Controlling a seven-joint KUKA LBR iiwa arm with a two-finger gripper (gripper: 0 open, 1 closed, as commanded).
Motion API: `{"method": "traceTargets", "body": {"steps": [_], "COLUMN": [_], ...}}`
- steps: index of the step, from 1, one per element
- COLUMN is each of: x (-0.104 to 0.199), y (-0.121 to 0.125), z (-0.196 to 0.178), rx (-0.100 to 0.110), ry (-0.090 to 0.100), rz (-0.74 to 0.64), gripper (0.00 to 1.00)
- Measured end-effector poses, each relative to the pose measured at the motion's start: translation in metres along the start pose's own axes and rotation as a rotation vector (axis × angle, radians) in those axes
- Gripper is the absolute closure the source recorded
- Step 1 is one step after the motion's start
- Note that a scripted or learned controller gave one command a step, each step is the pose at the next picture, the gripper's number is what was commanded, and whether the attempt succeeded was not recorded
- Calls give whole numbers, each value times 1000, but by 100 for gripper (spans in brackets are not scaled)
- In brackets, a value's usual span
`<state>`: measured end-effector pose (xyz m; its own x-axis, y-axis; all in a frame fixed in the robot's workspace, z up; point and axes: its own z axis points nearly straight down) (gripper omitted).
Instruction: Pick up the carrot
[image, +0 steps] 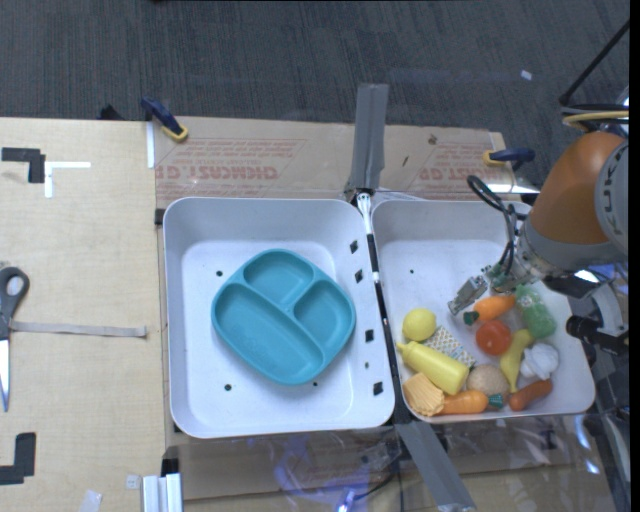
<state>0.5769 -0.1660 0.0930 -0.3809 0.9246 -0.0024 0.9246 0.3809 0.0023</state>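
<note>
A small orange carrot (496, 306) with a green tip lies in the right bin (440, 235), near the top of a pile of toy food. My gripper (476, 293) is low in that bin, right against the carrot's upper left side. The carrot still rests among the other toys. A second orange carrot (463, 403) lies by the bin's front wall, and a redder carrot-like piece (529, 394) sits to its right.
Around the carrot are a red tomato (493, 338), a green vegetable (538, 316), a banana (515, 358), a lemon (420, 324), a yellow bottle (438, 364) and a white piece (541, 360). The left bin (190, 300) holds a blue divided plate (284, 316).
</note>
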Motion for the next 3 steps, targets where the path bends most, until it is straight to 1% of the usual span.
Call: {"method": "traceTargets", "body": {"steps": [1,2,3], "x": [-1,-11,29], "y": [1,-48,-2], "z": [-10,0,-71], "rx": [-3,-1,-2], "ry": [-3,0,-1], "rz": [-2,-408,-145], "gripper": [100,100,100]}}
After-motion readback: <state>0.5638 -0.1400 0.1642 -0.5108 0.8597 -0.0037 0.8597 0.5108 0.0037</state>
